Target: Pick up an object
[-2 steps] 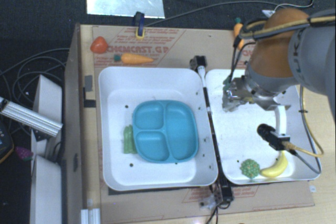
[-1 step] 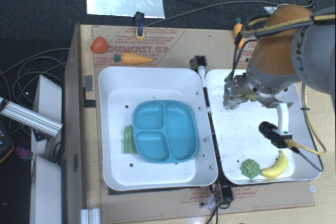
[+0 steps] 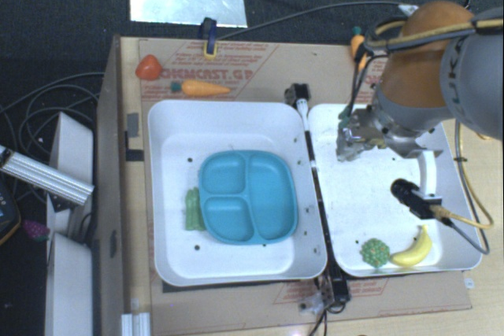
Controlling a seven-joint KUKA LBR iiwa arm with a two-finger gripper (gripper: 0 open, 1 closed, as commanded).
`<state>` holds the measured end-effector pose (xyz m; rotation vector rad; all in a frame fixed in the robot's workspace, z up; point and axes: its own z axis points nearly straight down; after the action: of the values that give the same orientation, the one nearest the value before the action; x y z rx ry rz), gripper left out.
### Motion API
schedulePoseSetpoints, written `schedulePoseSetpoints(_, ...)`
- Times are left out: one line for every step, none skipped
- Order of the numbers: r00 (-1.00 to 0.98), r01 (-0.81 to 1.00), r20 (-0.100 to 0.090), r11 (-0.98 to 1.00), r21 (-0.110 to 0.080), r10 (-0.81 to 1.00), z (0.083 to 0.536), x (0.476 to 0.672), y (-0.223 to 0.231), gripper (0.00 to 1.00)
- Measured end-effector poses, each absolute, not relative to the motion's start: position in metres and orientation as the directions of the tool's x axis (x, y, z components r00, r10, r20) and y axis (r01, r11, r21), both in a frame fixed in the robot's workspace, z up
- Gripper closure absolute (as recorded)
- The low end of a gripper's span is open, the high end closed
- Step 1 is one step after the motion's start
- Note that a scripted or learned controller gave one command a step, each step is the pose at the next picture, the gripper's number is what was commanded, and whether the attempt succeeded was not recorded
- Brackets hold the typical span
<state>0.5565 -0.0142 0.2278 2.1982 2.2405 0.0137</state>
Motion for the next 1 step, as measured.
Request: schedulePoseSetpoints(-0.025,1.000,0.005,0.025,0.011,1.000,0.2382,0.5572,-0.0135,1.00)
